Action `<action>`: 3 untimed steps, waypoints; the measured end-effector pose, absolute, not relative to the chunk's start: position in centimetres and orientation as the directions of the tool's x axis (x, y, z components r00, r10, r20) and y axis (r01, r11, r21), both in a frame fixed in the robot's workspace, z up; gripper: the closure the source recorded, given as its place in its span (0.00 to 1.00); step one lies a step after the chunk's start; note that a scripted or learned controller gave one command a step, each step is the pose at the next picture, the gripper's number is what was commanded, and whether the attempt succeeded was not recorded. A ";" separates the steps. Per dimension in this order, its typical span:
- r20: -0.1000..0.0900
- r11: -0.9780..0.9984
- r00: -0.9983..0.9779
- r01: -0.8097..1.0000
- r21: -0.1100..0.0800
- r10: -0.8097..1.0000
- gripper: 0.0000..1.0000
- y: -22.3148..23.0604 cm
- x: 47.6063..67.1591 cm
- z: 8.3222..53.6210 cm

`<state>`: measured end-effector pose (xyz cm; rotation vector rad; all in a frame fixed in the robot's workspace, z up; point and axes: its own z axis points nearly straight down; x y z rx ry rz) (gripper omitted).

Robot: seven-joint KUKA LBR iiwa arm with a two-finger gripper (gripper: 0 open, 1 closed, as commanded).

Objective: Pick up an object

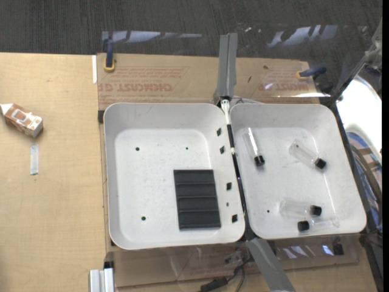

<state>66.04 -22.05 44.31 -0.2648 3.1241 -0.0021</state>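
Observation:
A black ribbed rectangular block (197,198) lies flat in the left bin (121,163), toward its near right part. In the right bin (340,163) lie several clear plastic tubes with black caps. One tube (251,146) is near the bin's left wall, with its cap pointing to the front. Another tube (306,153) lies at the back right. Two more tubes (296,210) (317,222) lie close together by the front wall.
Both bins rest on a cardboard sheet (158,81) held by clamps (109,62) at the back. A metal bar (228,66) stands behind the seam between the bins. On the wooden bench to the left are a small printed box (23,120) and a thin strip (34,160).

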 end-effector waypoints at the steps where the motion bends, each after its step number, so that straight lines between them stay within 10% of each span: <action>1: -0.006 0.963 -0.963 -0.268 -0.002 -0.268 1.00 -22.1 66.0 44.3; 3: -0.007 0.898 -0.898 -0.440 -0.003 -0.440 1.00 -22.1 66.0 44.4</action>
